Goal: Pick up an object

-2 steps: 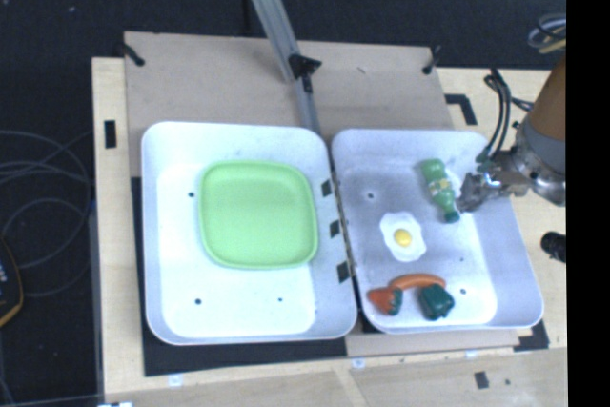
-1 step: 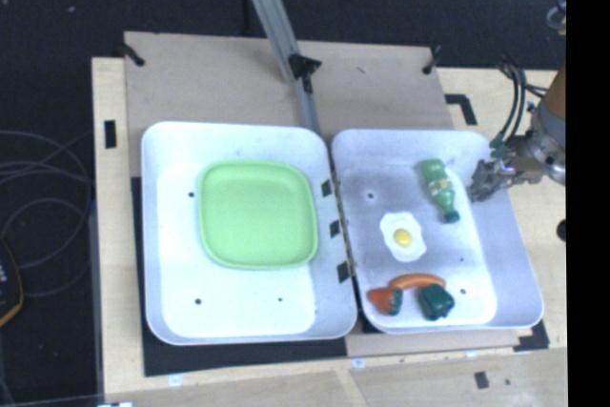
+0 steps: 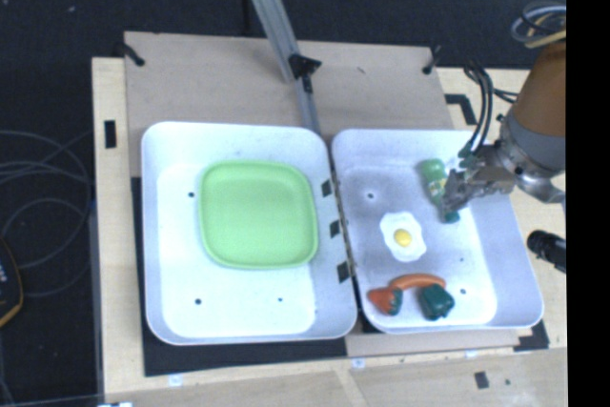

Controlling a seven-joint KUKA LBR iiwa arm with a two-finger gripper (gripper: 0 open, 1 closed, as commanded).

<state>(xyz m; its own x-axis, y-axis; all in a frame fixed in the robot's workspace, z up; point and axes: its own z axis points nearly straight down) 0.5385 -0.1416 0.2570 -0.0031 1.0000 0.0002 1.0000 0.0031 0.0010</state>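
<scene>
gripper (image 3: 452, 201) beside green object (image 3: 434, 172), perhaps touching

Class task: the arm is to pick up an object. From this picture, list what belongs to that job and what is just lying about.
Job:
tool
green toy beside the tool
right bin

Lying about:
fried egg
sausage
red piece
teal piece
green plate
left bin
</scene>
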